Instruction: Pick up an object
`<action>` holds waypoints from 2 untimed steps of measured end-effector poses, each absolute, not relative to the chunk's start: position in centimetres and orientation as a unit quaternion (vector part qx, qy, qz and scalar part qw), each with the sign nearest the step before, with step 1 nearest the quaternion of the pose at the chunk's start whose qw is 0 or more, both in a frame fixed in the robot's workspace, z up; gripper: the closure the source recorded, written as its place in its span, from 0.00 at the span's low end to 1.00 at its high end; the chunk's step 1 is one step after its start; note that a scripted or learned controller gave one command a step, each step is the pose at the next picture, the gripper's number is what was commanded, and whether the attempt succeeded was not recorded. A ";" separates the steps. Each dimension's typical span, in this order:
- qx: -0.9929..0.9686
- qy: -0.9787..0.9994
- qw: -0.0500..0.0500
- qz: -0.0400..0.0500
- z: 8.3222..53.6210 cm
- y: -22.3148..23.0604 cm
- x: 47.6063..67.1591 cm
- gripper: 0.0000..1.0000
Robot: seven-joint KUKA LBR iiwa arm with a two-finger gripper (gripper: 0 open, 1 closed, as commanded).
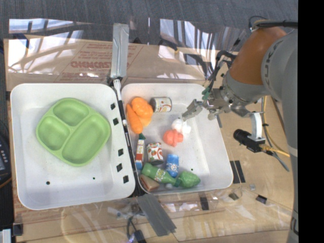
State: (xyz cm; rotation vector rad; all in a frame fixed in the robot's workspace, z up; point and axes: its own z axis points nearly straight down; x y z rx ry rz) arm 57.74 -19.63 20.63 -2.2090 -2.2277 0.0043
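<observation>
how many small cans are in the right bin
2. One can lies on its side near the back of the right bin, beside the orange toy. The other stands nearer the front, among the clutter, which may hide more.

Red lettering is printed on the flattened brown cardboard sheet [76, 59] lying behind the two bins, and its largest line can be made out as roughly "CHEMCAS", with the end of the word cut off by the grey strip that crosses the sheet. Smaller red lines are printed above that word, but they are too fine to be read. Printed labels are carried by the small cans and bottles in the right bin [215, 151], yet no word or number on them can be made out
</observation>
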 end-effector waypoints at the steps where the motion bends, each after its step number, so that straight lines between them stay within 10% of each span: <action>1: -0.704 -0.710 0.002 0.001 20.6 -19.6 57.7 0.00; 2: -0.647 -0.762 0.001 0.000 9.2 -16.8 57.7 0.00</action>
